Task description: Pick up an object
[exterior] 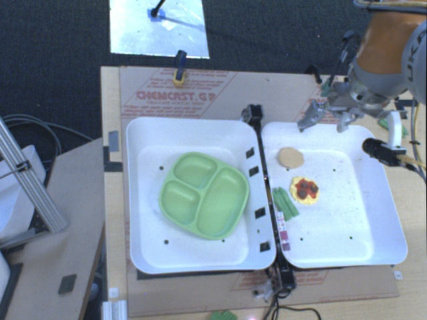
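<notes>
Two white bins are being shown side by side, the right bin (373, 199) containing a tan disc (291, 157), pizza toy (305, 190) and green beans (285, 202), while the gripper (328, 119) is being held open, empty, above its far rim.

Grey arm (393, 39) with orange band, metal two-finger gripper (328, 117).

Rounded orange segment above a pale grey wrist collar; silvery, angular gripper hardware below. Dark cables along the wrist's left side. Black cylindrical fitting (379, 151) beside a white bracket with green marks.
</notes>
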`<state>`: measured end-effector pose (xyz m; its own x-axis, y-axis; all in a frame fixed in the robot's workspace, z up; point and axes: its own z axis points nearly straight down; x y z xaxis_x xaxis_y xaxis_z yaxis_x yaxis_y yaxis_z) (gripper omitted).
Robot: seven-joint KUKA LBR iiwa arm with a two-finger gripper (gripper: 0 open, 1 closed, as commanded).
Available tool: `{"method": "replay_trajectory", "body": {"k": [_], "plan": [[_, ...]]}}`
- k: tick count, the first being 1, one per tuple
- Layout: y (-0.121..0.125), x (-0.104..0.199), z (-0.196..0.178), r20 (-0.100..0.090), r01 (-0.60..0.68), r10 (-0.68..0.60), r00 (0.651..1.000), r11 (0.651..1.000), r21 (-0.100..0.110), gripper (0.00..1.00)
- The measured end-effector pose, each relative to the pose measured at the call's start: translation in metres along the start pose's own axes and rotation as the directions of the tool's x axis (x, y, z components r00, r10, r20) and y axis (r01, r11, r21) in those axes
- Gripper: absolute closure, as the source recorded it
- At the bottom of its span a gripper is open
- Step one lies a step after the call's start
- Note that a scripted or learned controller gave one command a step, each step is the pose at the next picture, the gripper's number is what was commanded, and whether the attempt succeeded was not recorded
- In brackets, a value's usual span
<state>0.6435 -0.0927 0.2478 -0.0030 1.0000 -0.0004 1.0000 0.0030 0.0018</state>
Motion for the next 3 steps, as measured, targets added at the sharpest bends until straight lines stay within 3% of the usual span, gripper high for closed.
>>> {"method": "replay_trajectory", "body": {"k": [1, 2, 3], "plan": [[-0.058, -0.014, 0.106, -0.002, -0.005, 0.005, 1.0, 1.0, 0.014, 0.0], [-0.065, -0.038, 0.165, -0.002, -0.006, 0.006, 1.0, 1.0, -0.001, 0.0], [-0.061, -0.038, 0.148, 0.003, -0.002, 0.002, 1.0, 1.0, -0.011, 1.0]]}}
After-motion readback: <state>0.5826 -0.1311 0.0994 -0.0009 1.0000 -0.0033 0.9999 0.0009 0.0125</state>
